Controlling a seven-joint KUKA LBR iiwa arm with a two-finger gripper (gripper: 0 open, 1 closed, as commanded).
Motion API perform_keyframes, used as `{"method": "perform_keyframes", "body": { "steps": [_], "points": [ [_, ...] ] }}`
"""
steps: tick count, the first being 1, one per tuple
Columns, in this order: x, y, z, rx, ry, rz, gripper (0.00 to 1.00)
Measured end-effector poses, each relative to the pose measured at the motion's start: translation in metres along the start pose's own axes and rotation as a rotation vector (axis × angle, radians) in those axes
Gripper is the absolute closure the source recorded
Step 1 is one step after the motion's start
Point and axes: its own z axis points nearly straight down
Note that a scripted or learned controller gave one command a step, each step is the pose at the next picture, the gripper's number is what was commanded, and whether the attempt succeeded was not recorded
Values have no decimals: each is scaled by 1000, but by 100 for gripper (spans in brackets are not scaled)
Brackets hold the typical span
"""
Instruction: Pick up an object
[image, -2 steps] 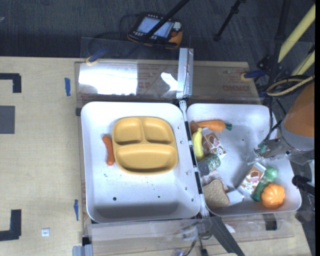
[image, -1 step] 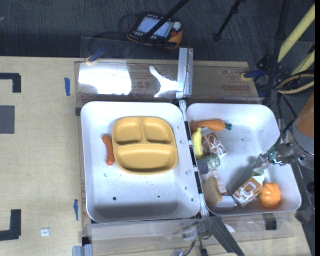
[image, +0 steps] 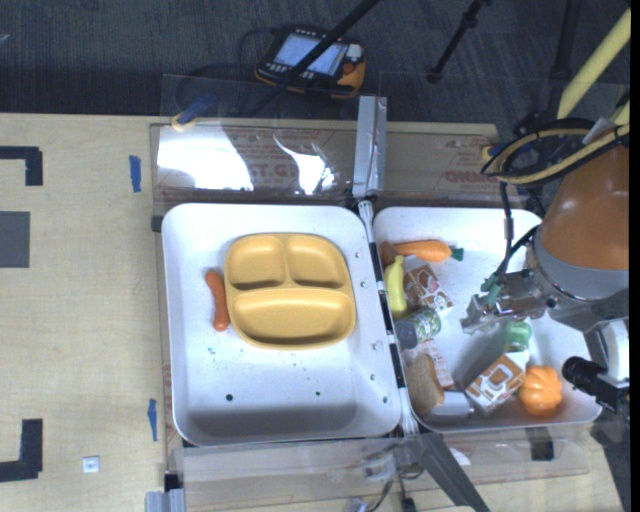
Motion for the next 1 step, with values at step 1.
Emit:
{"method": "perform_keyframes", "body": {
  "steps": [1],
  "points": [
    [0,0,0,0,0,0,0]
  ]
}}
